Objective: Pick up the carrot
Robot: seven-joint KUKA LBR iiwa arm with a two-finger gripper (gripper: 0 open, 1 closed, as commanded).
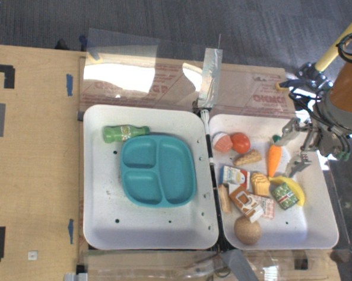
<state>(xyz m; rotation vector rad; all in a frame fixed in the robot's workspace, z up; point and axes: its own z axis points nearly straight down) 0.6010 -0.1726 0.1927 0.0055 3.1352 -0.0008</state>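
Cardboard covers the desk (pixel 31 175), which carries two white bins. Over the right bin (pixel 322 232) the pincer (pixel 295 147) hangs with its two fingers spread wide, nothing between them. Just beside it, toward the bin divider, the carrot (pixel 273 160) lies on the bin floor, green top pointing to the far rim; one finger (pixel 286 130) is near that top, the other close to its side. No grasp is made, so as I judge it the pick is at the approach: the fingers must straddle the carrot, close, then lift. A banana (pixel 292 188) sits just below the carrot and could crowd the closing. A tomato (pixel 241 142) lies farther toward the divider.
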